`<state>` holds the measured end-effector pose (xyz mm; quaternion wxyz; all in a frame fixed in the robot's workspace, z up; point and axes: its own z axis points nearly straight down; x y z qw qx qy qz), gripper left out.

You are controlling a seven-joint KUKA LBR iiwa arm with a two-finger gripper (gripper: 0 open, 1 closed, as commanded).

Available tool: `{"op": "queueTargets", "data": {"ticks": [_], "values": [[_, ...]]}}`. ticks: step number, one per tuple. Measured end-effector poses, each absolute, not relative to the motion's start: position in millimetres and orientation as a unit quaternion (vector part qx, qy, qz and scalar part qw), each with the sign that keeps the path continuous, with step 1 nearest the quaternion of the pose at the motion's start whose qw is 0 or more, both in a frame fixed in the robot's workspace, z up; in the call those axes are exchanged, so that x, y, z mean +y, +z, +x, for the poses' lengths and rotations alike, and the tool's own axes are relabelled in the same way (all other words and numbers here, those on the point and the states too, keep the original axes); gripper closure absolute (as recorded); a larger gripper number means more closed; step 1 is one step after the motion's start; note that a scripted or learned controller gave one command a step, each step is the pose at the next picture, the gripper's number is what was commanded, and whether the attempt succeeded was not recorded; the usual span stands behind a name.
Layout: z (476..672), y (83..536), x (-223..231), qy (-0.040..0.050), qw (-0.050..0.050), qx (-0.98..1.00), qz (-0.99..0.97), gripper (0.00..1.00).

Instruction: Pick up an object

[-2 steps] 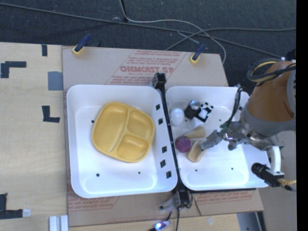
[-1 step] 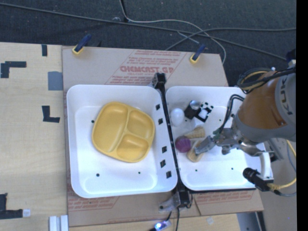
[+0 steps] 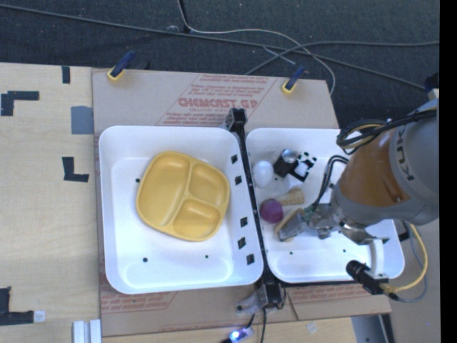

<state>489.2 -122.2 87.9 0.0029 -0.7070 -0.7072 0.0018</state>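
Two white bins sit side by side on the surface; the left bin point(image 3: 114, 213) holds a yellow divided plate point(image 3: 183, 195); the right bin point(image 3: 307, 269) holds a purple ball point(image 3: 271, 210), white ball point(image 3: 263, 170), cone point(image 3: 292, 196) and black-and-white piece point(image 3: 293, 163) near its left wall; the end effector point(image 3: 291, 224) is low beside the purple ball, its opening impossible to tell.

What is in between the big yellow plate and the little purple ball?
In the camera view, the white walls where the two bins meet run between the yellow plate and the purple ball, plus bare white bin floor.

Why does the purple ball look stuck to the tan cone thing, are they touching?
Cannot tell. In the camera view the purple ball sits right beside the tan cone, but the picture is too blurry to show contact or a gap.
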Motion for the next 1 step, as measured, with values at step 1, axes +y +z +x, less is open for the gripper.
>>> {"op": "queueTargets", "data": {"ticks": [1], "values": [[489.9,100.4,-121.4,0.0009,0.002,-0.708,-0.707,1.00]]}}
